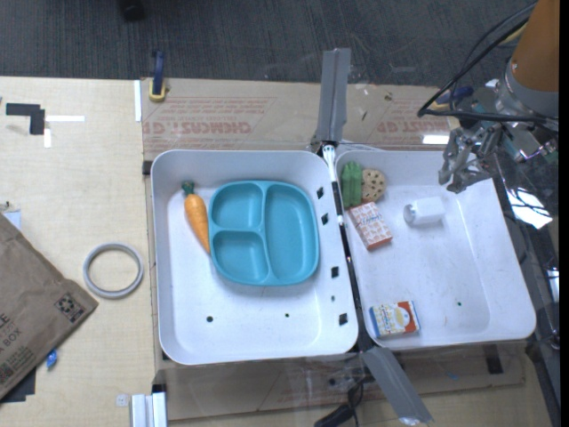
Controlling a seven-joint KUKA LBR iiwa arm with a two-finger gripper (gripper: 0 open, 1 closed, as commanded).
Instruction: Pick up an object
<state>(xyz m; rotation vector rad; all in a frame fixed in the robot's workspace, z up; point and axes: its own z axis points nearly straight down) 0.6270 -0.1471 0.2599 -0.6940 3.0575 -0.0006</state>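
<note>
Pincer [462, 169] hovers over right bin [498, 265], upper right corner; finger state impossible to tell. White cylinder [425, 212] lies just left-below it, untouched. Carrot [196, 219] beside teal plate [267, 232] in left bin [178, 318].

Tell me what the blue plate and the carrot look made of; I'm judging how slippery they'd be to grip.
The blue plate looks like moulded plastic, smooth with a soft sheen and rounded dividers. The carrot looks like a toy, probably plastic too: uniformly orange, evenly shaped, with a green top.
</note>
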